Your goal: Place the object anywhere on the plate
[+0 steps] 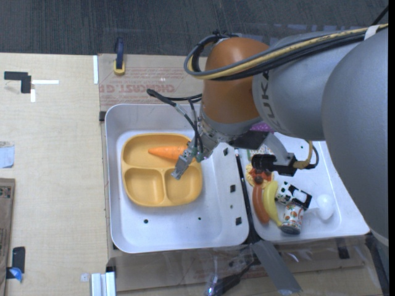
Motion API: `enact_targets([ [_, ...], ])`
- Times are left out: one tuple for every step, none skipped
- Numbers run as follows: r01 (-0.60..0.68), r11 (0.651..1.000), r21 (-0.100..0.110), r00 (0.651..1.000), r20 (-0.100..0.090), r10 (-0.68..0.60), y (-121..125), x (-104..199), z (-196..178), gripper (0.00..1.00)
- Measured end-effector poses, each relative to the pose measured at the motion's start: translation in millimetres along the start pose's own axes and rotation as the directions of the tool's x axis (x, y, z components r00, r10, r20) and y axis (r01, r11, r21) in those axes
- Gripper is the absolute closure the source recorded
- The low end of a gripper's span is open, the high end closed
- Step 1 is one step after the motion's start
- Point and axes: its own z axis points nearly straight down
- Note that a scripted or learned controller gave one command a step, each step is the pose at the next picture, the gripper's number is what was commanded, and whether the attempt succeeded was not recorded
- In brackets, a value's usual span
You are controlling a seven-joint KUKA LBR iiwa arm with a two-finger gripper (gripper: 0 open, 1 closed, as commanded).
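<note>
Gripper (183, 163) low over the yellow divided plate (139, 189), fingers close together with nothing visible between them — carrot (168, 152) lying just up and left of the fingertips in the plate's long compartment, banana (270, 201) well off right.

Yellow plate (162, 177) sits in left bin (123, 227). Carrot (168, 152) lies in plate's top compartment. Gripper (182, 163) hangs over plate's rt side, just beside carrot tip. Banana (270, 197), mug (291, 219) well rt of plate, in right bin (345, 224).
</note>
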Motion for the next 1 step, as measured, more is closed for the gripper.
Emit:
enact_targets([
  [0.123, 0.992, 0.0, 0.992, 0.0, -0.123, -25.1, 5.7, 15.7, 0.0],
])
